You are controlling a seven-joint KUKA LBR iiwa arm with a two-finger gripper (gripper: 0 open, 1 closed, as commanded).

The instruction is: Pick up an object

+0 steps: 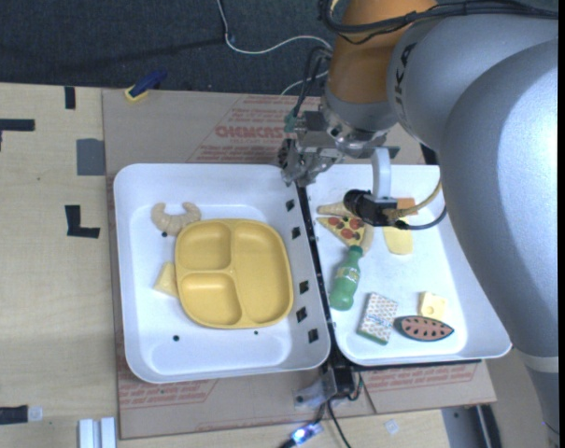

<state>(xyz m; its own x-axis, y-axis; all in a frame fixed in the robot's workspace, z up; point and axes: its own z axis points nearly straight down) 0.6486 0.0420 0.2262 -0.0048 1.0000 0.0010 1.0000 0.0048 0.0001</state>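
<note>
My gripper (301,163) hangs over the far end of the wall between the two bins, with nothing visibly in it. In the right bin (469,287), just right of the gripper, lies a pizza slice (341,223). A green bottle (346,279) lies nearer the front along the divider. Further right are a pale yellow block (399,241), a small yellow cheese cube (433,304), a patterned box (378,317) and a watermelon slice (424,329).
The left bin (133,250) holds a yellow divided plate (233,271), a croissant (174,216) at its far left and a yellow wedge (164,279) tucked at the plate's left edge. The grey arm covers the right bin's far right corner.
</note>
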